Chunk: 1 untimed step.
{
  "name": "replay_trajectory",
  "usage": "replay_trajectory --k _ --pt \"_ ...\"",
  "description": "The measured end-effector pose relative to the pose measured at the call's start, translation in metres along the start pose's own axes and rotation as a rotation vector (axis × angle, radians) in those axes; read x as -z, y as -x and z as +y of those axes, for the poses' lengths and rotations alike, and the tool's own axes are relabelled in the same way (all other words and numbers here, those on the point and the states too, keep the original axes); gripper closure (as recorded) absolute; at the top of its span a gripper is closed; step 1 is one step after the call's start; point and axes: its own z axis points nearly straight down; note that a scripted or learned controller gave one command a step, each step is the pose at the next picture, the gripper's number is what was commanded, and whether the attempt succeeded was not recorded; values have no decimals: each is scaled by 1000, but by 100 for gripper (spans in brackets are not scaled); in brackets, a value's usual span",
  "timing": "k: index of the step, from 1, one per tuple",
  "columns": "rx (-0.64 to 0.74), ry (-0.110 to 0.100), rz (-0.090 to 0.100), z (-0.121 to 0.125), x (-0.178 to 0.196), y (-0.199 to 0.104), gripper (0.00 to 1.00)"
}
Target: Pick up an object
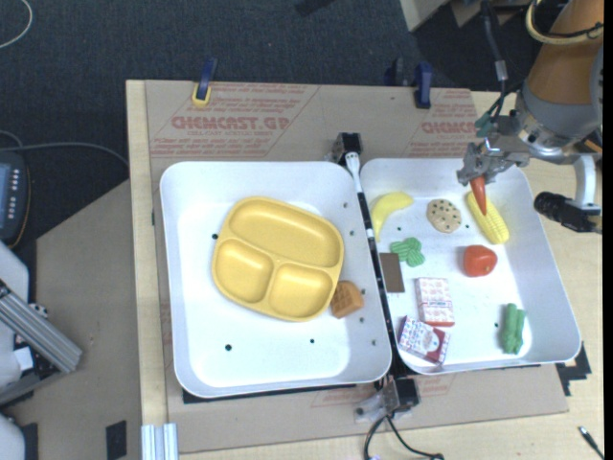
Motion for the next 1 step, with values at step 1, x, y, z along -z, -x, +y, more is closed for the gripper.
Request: replay_trajectory --k 1 --pt "-1 -1 0 1 28 0 100"
